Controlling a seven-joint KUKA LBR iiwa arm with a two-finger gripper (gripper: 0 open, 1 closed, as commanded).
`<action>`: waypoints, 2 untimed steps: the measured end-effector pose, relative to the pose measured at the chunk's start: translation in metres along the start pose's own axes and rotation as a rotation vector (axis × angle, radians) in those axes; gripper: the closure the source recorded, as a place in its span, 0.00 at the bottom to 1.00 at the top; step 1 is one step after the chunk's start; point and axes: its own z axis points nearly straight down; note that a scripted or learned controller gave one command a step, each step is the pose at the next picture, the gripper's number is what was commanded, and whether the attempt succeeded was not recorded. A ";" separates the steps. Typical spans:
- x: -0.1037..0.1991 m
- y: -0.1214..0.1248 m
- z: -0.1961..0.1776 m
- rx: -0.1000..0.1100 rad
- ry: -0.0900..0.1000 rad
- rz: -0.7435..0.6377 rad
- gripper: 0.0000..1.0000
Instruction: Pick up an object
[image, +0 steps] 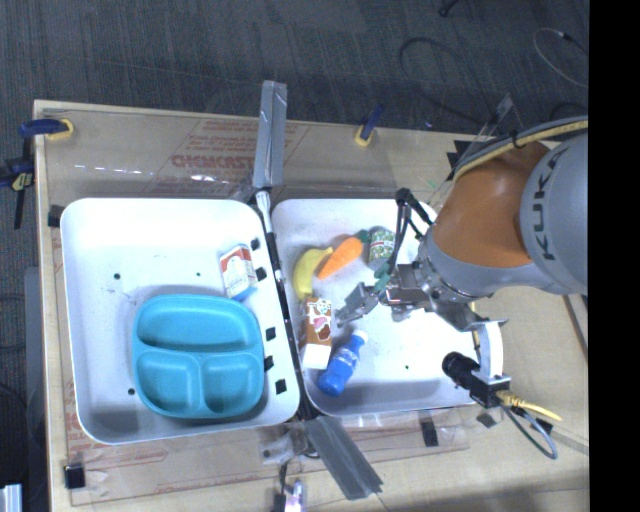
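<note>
Contents: two white bins, one blue tray, one blue bottle, one carrot, one banana, two small cartons.

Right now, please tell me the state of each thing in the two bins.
Tray: flat in left bin, compartments up.
Carton: lying beside tray, near the divider.
Bottle: lying on its side, right bin.
Carrot: lying against banana.
Box: lying near the divider.
Gripper: above right bin, holding nothing visible.
</note>
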 end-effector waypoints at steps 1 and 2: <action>0.007 0.006 0.135 -0.003 -0.005 0.023 0.00; 0.008 0.008 0.127 -0.004 -0.004 0.017 1.00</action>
